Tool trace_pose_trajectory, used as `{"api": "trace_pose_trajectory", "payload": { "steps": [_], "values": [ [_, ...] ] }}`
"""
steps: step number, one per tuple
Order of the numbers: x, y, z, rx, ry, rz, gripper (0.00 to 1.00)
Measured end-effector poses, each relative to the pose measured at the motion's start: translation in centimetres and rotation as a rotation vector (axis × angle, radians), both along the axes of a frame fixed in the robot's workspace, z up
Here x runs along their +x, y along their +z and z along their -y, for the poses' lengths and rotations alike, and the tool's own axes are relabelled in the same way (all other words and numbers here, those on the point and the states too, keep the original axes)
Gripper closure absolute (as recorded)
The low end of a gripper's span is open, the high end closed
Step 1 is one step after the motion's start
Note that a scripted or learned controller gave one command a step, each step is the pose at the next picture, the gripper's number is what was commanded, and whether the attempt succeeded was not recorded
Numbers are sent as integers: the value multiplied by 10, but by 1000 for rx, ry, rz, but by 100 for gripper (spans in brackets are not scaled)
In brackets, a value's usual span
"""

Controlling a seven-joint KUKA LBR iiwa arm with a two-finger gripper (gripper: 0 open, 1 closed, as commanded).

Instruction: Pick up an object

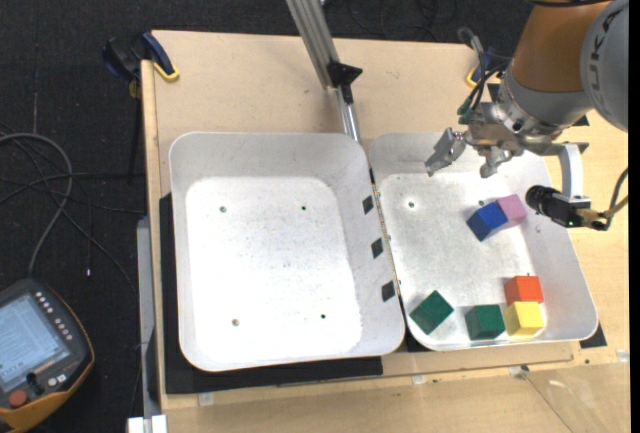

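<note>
The right bin (420, 221) holds several small blocks. A blue cube (486, 220) touches a pale purple block (512, 209) near the bin's middle right. At the front right corner sit an orange block (523, 288), a yellow block (526, 318) and a green block (485, 321). A darker green block (432, 311) lies by itself at the front left. My gripper (467, 161) hangs over the bin's back part, behind the blue cube. Its fingers are spread open with nothing between them.
The left bin (265, 241) lies beside the right one. A slanted metal pole (305, 6) comes down to the bench near the bins' shared back corner. Clamps sit at the bench's back corners. A pendant (35, 346) lies on the floor at the left.
</note>
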State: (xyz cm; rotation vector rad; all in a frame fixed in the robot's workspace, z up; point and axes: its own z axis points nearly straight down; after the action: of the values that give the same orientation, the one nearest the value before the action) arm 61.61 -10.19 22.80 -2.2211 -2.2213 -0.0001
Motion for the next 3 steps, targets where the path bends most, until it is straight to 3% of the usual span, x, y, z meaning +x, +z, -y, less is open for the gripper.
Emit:
{"api": "trace_pose_trajectory", "payload": {
  "steps": [1, 2, 3],
  "values": [
    [-12, 83, 77, -7, -7, 11, 0],
    [64, 11, 120, -4, 0, 2, 0],
    [53, 79, 100, -3, 4, 10, 0]
  ]
}}
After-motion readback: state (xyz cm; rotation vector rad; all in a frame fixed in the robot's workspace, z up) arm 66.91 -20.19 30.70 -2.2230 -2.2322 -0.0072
